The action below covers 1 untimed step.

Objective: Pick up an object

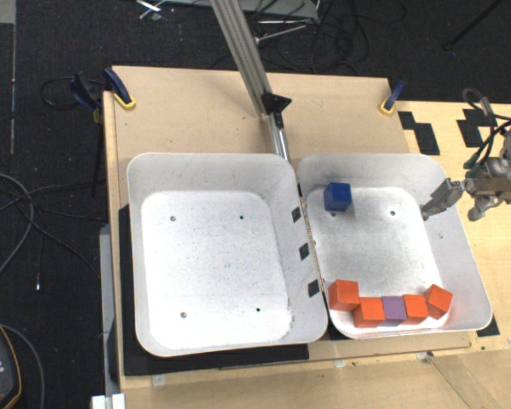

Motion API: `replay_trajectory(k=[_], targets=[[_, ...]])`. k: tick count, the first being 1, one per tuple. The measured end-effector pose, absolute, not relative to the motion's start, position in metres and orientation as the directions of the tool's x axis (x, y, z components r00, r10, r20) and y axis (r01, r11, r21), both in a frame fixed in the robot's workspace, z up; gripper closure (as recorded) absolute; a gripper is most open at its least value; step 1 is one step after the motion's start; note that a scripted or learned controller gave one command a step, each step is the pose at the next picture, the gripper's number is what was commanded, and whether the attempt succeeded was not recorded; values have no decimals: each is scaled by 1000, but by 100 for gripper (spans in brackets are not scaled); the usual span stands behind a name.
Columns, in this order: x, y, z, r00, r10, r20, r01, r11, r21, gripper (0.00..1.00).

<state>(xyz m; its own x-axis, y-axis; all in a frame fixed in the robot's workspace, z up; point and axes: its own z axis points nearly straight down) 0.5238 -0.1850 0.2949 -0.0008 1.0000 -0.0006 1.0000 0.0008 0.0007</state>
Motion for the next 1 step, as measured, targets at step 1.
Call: replay_trajectory(k=[1], targets=[[556, -108, 181, -7, 1000, 4, 1000, 7, -7, 0]])
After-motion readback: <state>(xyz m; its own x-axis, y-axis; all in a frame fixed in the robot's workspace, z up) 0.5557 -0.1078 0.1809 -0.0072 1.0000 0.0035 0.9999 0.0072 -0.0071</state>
